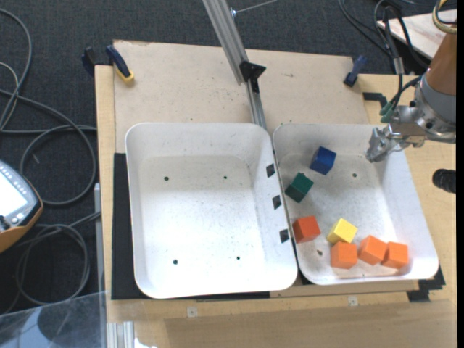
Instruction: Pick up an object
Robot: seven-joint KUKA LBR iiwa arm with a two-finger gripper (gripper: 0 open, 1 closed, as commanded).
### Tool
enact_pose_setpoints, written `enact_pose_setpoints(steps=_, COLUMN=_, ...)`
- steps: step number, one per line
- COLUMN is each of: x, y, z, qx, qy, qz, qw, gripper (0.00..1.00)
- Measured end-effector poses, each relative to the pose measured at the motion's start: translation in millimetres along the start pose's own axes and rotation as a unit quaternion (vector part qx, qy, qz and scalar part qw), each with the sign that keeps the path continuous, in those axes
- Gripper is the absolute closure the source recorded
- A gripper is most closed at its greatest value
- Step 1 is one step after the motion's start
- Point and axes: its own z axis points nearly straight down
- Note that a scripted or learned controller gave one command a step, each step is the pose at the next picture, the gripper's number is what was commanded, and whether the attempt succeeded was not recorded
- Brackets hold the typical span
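You've got the pincer (377,149) hanging over the upper right part of the right bin (406,194), arm coming in from the right edge w/ the grey wrist just above it. The metal fingers point down and left toward the bin floor; they look drawn close together, but you can't tell for sure whether they're open or closed from this angle. Nothing visible between them.

Taking the right bin as your ref: the blue cube (323,159) sits in its upper middle, near the pincer but apart from it, off to the pincer's left. The green cube (299,187) is just below-left of the blue one, close to the bin's left wall. Lower down by that same wall is a red-orange cube (307,228). The yellow cube (343,231) lies right of it, tilted on a corner. Along the bin's bottom wall you've got three orange cubes in a row: one (344,255) touching the yellow cube's underside, a second (373,250) beside it, a third (396,255) nearest the bottom right corner, approx touching its neighbour.

The left bin (145,194) butts up against the right bin's left wall. Both sit on the worktop (181,85).
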Motion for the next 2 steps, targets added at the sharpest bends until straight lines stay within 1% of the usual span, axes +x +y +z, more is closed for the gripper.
enact_pose_setpoints(steps=1, x=44.6, y=-4.3, z=10.8, qx=0.005, qy=0.002, qz=-0.002, qw=1.0, gripper=1.0)
enact_pose_setpoints(steps=2, x=99.4, y=-14.5, z=4.6, qx=0.005, qy=0.003, qz=-0.003, qw=1.0, gripper=1.0)
